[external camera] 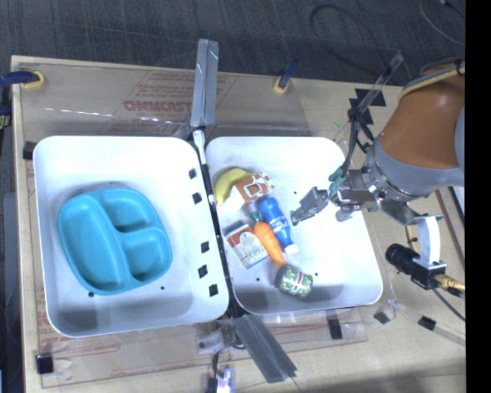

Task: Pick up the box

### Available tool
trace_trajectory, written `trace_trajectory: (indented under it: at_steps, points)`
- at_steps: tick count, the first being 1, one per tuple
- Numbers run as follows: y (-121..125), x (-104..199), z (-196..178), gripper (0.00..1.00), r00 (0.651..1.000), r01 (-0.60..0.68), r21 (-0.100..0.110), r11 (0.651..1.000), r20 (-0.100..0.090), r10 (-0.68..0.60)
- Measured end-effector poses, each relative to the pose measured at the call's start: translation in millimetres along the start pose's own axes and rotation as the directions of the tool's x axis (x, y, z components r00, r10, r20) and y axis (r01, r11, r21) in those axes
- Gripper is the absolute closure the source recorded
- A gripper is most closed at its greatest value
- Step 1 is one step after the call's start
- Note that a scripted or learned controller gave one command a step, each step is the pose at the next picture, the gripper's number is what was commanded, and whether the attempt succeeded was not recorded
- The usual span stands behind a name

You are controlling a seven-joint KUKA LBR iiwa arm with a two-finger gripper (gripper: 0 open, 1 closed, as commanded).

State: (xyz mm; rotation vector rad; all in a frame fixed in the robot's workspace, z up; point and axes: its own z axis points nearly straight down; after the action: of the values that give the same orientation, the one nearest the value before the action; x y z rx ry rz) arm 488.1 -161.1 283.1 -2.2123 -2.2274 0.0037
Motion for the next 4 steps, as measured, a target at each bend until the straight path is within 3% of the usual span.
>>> trace_trajectory:
  at_steps: [1,2,3,4]
  points:
    - [0,52,118,0.0,0.993,0.114,0.002,0.993,-0.001,-0.114]
    - [5,50,161,0.0,0.997,0.073,-0.008,0.997,0.006,-0.073]
    - [31,45,190,0.0,0.999,0.032,-0.006,0.999,0.01,-0.032]
    - [31,49,181,1.0,0.999,0.042,-0.001,0.999,0.006,-0.042]
